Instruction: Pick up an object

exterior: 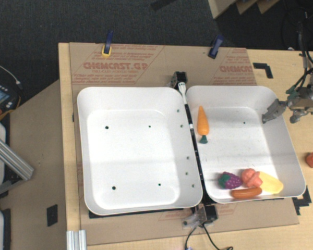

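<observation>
Orange carrot [202, 120] lies by the right bin's [287, 155] left wall, well apart from my pincer [274, 112] at the far rim, grip state unclear; I judge reaching comes next.

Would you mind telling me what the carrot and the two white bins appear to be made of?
The carrot looks like moulded plastic: uniform orange, smooth, green stub. The left bin and the right bin seem thin formed plastic, with rounded corners and a matte white surface; I can't be certain.

a robotics lab: a desk [146, 61] covered with clamped cardboard carries two white bins [135, 150] bolted side by side, with cables [198, 233] and dark carpet [68, 14] around.
</observation>
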Controlling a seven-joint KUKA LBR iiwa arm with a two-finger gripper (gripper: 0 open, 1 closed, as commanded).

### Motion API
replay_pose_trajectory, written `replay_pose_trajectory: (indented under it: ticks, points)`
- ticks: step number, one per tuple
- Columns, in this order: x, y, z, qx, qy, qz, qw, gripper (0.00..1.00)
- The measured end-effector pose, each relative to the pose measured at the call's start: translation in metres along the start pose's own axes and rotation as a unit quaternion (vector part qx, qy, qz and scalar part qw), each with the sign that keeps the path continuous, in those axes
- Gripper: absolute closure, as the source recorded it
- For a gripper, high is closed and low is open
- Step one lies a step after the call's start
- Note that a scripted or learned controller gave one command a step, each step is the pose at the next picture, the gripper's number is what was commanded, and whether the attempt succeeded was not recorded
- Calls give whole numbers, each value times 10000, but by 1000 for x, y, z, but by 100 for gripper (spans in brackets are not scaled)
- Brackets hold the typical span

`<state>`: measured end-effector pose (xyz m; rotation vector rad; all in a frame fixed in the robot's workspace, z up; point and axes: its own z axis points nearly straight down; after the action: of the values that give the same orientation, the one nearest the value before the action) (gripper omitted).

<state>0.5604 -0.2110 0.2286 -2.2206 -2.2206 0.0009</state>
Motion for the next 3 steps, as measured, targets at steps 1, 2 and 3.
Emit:
replay_pose_trajectory:
  ticks: [1, 2, 3]
  points:
    - [9, -6, -264, -93, -39, -14, 9999, 0]
    - [99, -7, -311, -60, -9, -44, 10000, 0]
    - [42, -53, -179, 58, 11, 36, 10000, 0]
